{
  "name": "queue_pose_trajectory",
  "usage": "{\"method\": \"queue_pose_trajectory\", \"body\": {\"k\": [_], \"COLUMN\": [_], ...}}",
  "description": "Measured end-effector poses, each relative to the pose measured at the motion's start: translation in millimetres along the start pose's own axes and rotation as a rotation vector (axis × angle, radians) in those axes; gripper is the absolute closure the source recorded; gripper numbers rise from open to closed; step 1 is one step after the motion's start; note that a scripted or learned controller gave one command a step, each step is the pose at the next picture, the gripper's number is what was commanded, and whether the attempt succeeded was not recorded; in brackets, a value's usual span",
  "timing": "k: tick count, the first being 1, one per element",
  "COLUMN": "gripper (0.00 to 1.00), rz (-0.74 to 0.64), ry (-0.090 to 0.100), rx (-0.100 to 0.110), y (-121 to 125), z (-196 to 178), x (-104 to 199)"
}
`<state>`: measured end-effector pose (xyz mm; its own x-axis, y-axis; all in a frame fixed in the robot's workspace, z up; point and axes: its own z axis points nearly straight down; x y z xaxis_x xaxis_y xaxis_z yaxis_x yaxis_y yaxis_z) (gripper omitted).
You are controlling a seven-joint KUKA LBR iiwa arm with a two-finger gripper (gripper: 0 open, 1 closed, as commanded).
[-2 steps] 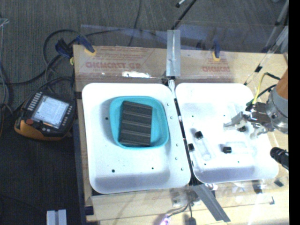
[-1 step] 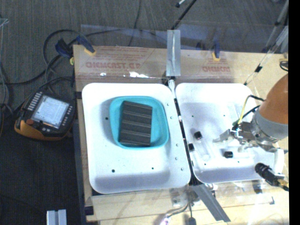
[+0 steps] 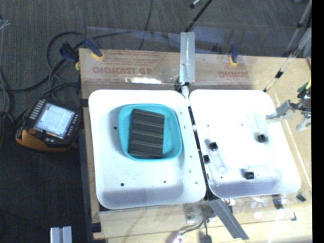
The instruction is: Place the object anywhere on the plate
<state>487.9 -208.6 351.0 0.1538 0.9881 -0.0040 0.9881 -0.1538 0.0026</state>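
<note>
A dark grey ribbed block [image 3: 147,133] lies flat on the cyan plate [image 3: 173,135] in the left bin [image 3: 104,151]. The block rests within the plate's rim and nothing touches it. At the right edge of the view, over the right bin's far right rim, a grey metal part of my gripper [image 3: 286,111] pokes in. It is well away from the plate and the block.
The right bin [image 3: 238,110] holds clear plastic pieces with small black parts [image 3: 213,146] [image 3: 260,137] [image 3: 248,174]. A metal divider strip [image 3: 187,59] stands behind the seam between the bins. A handheld pendant [image 3: 50,123] lies on the floor to the left.
</note>
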Motion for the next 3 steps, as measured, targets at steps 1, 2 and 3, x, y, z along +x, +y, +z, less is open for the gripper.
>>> {"method": "queue_pose_trajectory", "body": {"k": [1,2,3], "gripper": [0.0,0.0,0.0], "rz": [0.016,-0.073,-0.15], "ry": [0.004,0.005,0.001], "rx": [0.005,0.006,0.001], "y": [-6,-7,-6], "z": [117,229,66], "x": [14,13,19]}}
